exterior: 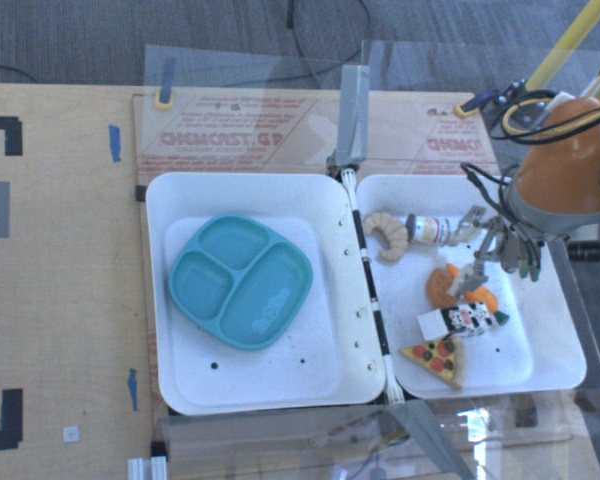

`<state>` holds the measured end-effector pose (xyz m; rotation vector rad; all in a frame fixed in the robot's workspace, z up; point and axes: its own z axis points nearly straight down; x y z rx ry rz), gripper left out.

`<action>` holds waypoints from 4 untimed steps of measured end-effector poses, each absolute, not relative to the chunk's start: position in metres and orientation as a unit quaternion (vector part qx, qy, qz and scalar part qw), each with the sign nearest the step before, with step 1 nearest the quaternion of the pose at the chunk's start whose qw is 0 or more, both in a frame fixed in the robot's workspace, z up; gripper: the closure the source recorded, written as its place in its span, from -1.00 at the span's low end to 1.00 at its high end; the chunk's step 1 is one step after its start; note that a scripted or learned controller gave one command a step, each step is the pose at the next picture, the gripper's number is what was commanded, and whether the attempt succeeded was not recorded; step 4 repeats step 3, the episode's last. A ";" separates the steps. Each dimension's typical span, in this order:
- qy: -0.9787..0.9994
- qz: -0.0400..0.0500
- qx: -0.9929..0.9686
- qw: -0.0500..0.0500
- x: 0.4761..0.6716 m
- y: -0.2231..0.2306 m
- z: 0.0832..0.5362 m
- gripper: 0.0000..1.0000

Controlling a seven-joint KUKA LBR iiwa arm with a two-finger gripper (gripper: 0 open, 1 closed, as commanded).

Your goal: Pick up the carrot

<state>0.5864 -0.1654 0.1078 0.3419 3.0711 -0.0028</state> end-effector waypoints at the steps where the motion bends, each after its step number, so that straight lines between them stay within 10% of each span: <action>1: 0.993 0.001 0.113 0.022 0.585 -0.167 0.119 1.00; 2: 0.984 0.000 0.180 0.011 0.485 -0.130 0.092 1.00; 3: 0.956 0.001 0.294 0.003 0.488 -0.060 0.185 1.00; 4: 0.956 0.001 0.294 0.003 0.488 -0.060 0.185 1.00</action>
